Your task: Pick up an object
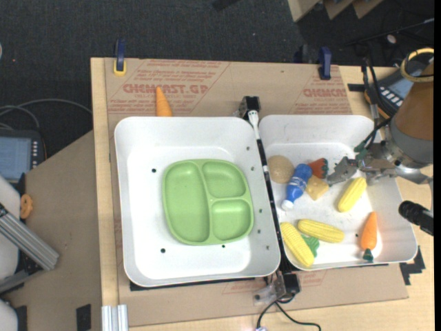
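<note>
In the camera view, the metal two-finger gripper (339, 172) is hovering at centre right over the right white bin (303, 126), apparently parted and gripping nothing. The yellow plastic corn cob (351, 194) is lying just below it; it looks light, rigid, slippery, best pinched mid-length.

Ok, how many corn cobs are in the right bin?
3. One corn cob lies just below the hand; a second cob lies lower, mid-bin; a third cob sits at the front left corner. Others may be hidden.

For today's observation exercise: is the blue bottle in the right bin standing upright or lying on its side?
Lying on its side. The blue bottle rests lengthwise on the right bin floor, white cap toward the lower left.
</note>
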Available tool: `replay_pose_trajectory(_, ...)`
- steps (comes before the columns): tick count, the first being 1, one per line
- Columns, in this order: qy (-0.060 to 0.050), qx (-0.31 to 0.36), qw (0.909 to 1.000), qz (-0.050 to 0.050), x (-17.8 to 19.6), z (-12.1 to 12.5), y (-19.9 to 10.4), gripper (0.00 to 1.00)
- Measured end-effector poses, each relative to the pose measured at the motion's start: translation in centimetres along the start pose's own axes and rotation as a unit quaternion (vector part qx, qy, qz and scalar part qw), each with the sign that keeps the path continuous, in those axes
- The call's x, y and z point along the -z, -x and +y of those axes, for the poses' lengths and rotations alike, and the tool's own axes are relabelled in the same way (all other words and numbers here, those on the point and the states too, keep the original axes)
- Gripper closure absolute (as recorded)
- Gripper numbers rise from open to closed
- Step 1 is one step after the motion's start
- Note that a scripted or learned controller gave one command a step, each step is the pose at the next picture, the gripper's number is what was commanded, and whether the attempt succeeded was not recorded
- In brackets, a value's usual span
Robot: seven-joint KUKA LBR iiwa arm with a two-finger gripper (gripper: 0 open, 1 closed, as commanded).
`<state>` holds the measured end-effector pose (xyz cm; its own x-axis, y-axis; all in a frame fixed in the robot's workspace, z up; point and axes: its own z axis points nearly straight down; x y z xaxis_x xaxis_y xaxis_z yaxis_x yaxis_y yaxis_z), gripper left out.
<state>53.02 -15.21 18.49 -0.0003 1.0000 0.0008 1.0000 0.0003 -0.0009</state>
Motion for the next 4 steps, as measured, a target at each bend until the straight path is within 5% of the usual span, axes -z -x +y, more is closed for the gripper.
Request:
replay_pose_trajectory(1, 0.009, 0.0, 1.0, -0.003, -8.1, 1.9, 2.9, 0.0)
replay_pose_trajectory(2, 0.005, 0.004, 1.0, 0.0, -10.0, 11.1, -2.5, 0.0)
replay_pose_trajectory(3, 0.003, 0.001, 1.0, -0.001, -8.9, 10.7, -2.0, 1.0)
replay_pose_trajectory(4, 0.002, 0.002, 1.0, -0.001, -9.0, 10.7, -2.1, 0.0)
